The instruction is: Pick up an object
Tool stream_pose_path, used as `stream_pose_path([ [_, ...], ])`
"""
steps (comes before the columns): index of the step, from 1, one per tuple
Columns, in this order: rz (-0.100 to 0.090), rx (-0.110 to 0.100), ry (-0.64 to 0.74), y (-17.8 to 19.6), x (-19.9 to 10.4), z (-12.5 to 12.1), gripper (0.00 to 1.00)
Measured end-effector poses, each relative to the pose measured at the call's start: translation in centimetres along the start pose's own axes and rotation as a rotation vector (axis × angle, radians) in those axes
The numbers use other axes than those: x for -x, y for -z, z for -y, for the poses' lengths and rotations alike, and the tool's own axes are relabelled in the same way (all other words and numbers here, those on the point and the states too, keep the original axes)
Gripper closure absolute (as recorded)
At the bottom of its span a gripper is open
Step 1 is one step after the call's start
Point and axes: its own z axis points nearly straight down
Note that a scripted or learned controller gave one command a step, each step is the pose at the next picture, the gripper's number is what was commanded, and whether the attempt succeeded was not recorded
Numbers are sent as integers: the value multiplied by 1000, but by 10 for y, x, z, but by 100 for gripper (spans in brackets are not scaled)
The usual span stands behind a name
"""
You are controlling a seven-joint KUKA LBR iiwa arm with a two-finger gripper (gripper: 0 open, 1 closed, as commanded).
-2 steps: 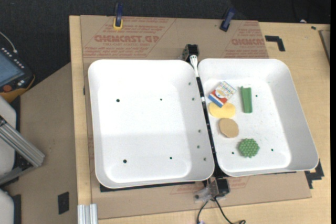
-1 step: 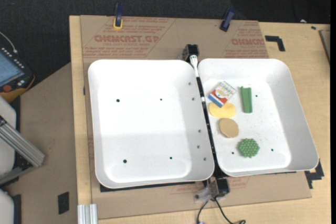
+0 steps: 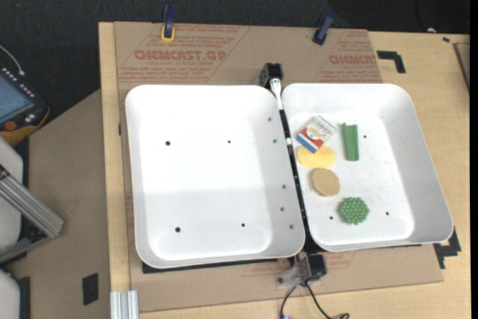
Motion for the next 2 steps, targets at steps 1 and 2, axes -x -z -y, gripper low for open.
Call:
stream_pose_path([
  [1, 4, 6, 1, 11, 0, -1, 100],
  [2, 8, 12, 2, 22, 1, -3, 100],
])
